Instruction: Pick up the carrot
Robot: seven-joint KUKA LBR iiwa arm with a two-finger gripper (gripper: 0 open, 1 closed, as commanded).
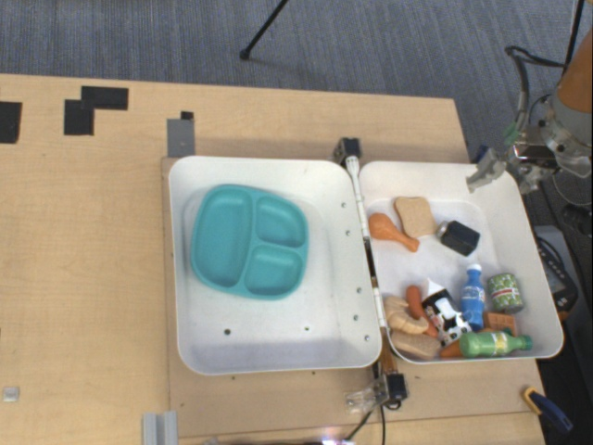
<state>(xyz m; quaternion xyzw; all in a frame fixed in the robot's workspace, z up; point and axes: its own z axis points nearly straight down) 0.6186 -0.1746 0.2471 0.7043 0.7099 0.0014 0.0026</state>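
The right bin (519, 213) holds a jumble of toy food. An orange ridged piece that looks like the carrot (501, 323) lies near the bin's front right corner, partly hidden by a green bottle (491, 344). My gripper (508, 168) hangs over the bin's far right corner, well behind the carrot and apart from every item. The grey arm with its orange band (573, 86) enters from the right edge.
The right bin also holds an orange drumstick-shaped piece (392, 232), a slice of bread (415, 216), a black block (460, 237), a blue bottle (473, 297), a green can (506, 291) and sausages (408, 321). A teal divided plate (248, 241) lies in the left bin (278, 341).
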